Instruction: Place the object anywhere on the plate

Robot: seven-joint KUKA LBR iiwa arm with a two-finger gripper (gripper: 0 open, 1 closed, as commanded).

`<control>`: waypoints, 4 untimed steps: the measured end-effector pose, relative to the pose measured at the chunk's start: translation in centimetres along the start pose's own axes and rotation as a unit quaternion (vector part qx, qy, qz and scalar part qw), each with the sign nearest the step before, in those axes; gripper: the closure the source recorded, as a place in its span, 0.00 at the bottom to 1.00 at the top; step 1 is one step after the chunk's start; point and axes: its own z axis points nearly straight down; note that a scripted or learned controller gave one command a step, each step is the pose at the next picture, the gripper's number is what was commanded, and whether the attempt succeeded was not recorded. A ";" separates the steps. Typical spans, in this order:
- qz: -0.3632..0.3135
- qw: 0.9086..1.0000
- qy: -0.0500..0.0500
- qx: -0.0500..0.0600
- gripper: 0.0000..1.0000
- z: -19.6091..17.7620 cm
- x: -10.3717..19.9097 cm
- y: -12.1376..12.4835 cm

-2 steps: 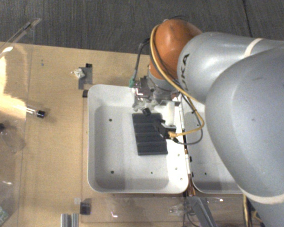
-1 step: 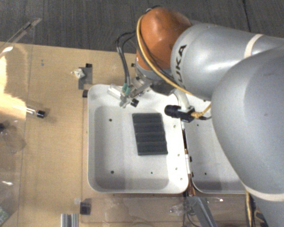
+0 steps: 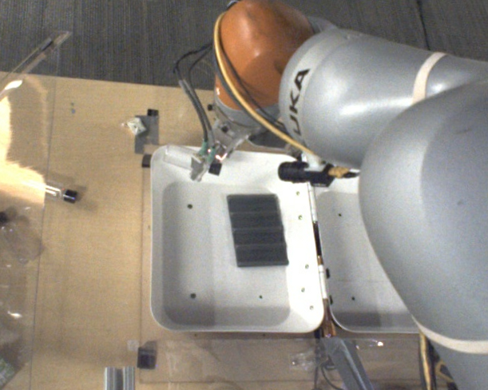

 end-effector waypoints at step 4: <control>-0.557 0.831 -0.001 -0.002 1.00 4.4 1.5 3.1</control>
